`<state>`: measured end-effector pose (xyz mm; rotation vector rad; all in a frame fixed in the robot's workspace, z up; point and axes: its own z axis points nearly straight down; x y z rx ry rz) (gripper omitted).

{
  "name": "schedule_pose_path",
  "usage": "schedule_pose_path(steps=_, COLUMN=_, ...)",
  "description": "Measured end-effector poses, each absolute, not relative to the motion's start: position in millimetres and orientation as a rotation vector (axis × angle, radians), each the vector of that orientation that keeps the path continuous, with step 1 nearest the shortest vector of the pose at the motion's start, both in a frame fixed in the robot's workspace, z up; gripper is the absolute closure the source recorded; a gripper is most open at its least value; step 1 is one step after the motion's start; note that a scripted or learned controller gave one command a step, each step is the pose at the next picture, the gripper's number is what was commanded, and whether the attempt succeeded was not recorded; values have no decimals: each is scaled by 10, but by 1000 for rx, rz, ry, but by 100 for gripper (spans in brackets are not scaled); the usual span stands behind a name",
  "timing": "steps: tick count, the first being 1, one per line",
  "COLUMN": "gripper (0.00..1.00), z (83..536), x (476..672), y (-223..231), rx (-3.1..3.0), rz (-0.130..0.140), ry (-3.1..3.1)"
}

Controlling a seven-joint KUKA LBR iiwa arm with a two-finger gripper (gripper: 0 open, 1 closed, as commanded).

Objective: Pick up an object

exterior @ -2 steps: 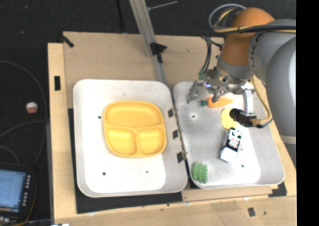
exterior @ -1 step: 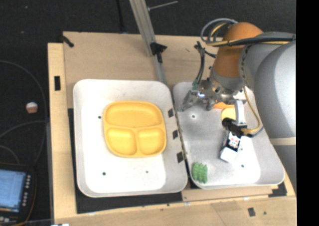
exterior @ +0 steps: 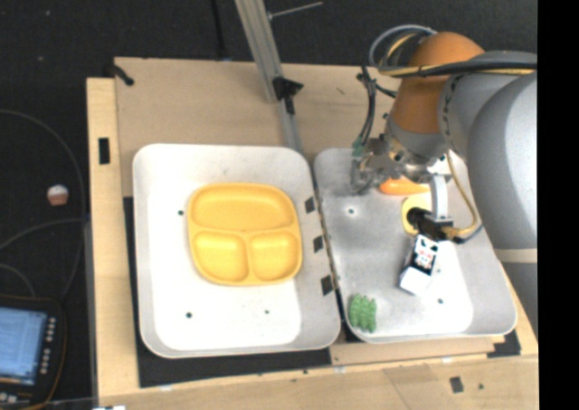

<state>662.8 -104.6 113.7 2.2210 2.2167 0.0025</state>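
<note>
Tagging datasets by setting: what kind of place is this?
Likely a robotics lab bin-picking cell, not a home or shop. A grey arm with an orange band reaches over two white bins on a plywood bench, and a handheld control screen lies beside it.

The grey arm (exterior: 502, 155) enters from three o'clock, its bulky link filling the right edge. The orange band (exterior: 430, 82) sits above the wrist, toward one o'clock of centre. Below it the wrist points down and toward nine o'clock (cables loop around it), ending in the gripper (exterior: 366, 173), low over the surface.
</note>
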Motion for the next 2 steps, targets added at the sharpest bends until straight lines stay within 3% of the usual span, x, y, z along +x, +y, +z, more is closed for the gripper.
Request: schedule_pose_path(steps=2, gripper=100, z=2398, x=6783, y=-1135, rx=2213, rz=8, ry=2219)
